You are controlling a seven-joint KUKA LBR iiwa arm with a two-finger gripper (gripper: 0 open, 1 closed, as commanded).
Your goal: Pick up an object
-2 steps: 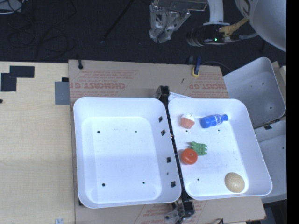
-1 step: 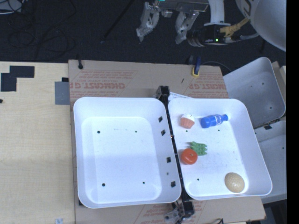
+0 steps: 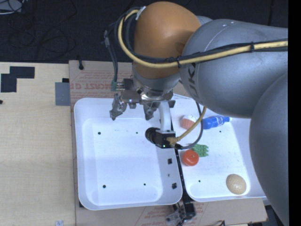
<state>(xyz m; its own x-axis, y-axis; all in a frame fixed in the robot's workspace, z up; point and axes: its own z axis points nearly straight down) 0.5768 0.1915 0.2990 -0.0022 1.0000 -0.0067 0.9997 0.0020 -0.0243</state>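
While hanging spread and bare above the far rim of the left bin (image 3: 77,149), claw (image 3: 132,111) pinching nothing: step in hand judged as the approach, with no grasp begun.

Nearest the camera, well down from the claw and toward the arm's side: a beige egg-shaped ball (image 3: 236,183) in the near corner of the right bin (image 3: 221,197), alone, with open floor around it. Probably the easiest target, though round and likely to roll out of a pinch.

Farther back, closer to the claw: a red round piece (image 3: 190,158) touching a green toy (image 3: 201,149), both just beside the shared wall between the bins (image 3: 178,173). Little room there for one finger on the wall side.

Farther again, about level with the claw and on its arm side: a pink-and-white piece (image 3: 188,122) and a blue bottle (image 3: 214,122), near each other and close to the far rim.

Next move judged: shift toward the arm's side across the shared wall, centre over one object, descend, then close. Care needed for the small black unit (image 3: 155,136) and its cable hanging below the wrist, right over that wall.

Directly below and camera-ward of the claw: plain white floor of the left bin, plenty of room but nothing there to take. Beyond, cardboard (image 3: 94,81) and pale tabletop (image 3: 33,149).
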